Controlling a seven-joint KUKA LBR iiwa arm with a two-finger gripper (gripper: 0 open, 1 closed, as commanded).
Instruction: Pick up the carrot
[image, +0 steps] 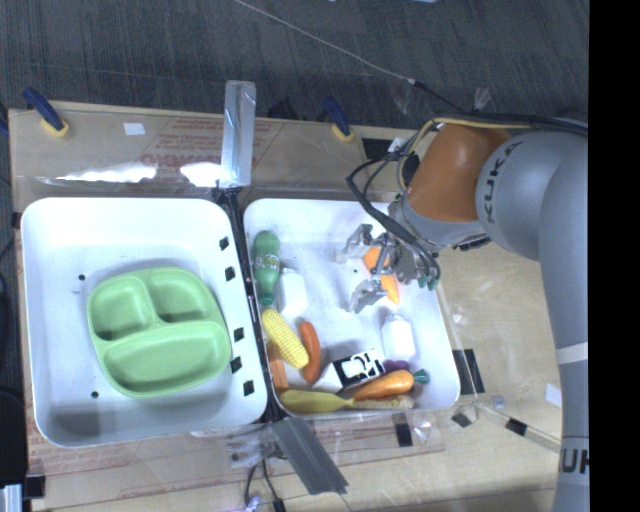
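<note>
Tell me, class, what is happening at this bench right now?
A grey robot arm reaches in from the right over the right bin, which holds toy food: a corn cob, a green bottle, a banana and more. Its gripper hangs in the upper part of that bin with a small orange piece, apparently the carrot, between its fingers. The left bin holds a green divided plate.
</note>
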